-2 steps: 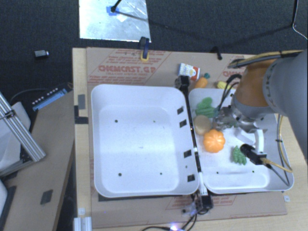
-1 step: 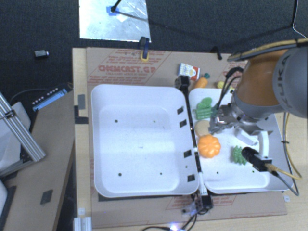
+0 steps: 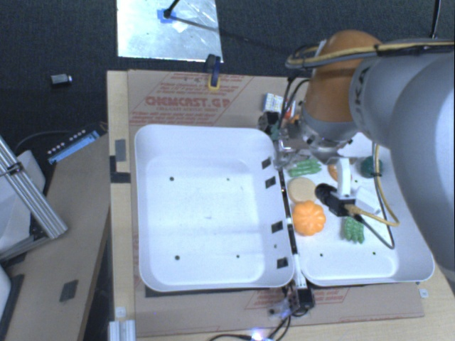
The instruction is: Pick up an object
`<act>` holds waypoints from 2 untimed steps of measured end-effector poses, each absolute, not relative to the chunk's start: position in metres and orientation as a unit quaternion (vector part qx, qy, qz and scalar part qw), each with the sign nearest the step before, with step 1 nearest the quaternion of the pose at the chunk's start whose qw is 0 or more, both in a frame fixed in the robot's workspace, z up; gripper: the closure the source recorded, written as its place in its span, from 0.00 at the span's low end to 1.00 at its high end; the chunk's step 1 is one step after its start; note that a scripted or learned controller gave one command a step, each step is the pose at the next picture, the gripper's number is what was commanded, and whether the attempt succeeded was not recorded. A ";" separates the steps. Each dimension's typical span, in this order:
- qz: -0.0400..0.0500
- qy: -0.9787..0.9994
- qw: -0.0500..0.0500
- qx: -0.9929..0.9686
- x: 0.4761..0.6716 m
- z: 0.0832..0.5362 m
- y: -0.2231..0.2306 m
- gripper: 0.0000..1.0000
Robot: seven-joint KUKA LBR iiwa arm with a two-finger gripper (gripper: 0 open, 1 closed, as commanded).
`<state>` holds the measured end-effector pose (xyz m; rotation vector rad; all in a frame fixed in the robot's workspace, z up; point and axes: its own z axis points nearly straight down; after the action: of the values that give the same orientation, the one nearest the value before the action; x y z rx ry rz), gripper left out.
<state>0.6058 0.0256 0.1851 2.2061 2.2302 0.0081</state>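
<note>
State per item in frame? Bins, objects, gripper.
orange pumpkin-shaped object: resting in the right bin by its left wall, not gripped
beige disc: lying flat, just behind the orange object
green piece: lying loose near the gripper
second green piece: lying loose, further right
right bin: holds all four objects
left bin: level, beside the right bin
gripper: low over the right bin's back left corner, nothing seen held
</note>
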 end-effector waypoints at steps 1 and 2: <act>0.006 0.711 0.004 0.703 0.657 0.251 0.101 1.00; 0.006 0.709 0.004 0.705 0.670 0.346 0.107 1.00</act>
<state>0.6703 0.1073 0.3459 2.2088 2.2232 0.0175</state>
